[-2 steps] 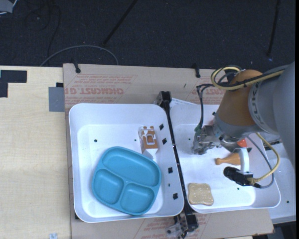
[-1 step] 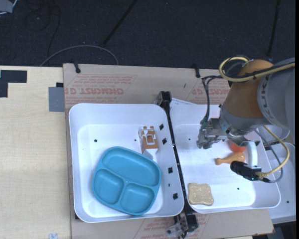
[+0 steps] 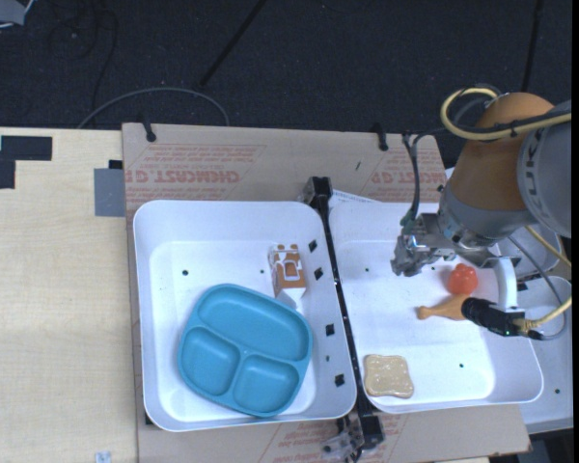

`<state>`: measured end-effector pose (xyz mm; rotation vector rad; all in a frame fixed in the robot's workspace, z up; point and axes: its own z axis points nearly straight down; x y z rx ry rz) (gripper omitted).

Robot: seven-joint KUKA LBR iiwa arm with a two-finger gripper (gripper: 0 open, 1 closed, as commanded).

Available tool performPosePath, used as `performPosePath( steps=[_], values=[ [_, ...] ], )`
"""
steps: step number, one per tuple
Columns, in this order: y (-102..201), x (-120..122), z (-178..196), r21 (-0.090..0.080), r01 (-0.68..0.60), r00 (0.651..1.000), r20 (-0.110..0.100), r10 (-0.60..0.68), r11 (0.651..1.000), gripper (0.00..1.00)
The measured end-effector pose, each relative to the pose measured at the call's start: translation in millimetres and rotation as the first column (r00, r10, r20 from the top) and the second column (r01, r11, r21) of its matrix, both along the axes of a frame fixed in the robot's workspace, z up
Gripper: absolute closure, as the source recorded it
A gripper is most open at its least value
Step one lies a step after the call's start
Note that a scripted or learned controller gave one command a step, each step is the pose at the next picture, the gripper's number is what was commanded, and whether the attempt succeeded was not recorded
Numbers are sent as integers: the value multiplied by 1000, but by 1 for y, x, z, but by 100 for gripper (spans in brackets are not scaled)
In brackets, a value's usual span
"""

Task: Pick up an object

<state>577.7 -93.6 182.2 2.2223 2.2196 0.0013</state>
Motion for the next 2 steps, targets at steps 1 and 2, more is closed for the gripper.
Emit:
performPosePath(
  steps=[1,2],
  values=[
    [-1,1,36,0,-1,1000,0,1,1000,100],
    [44,-18,27,2,-4,1000,-6,4,1000,100]
  ],
)
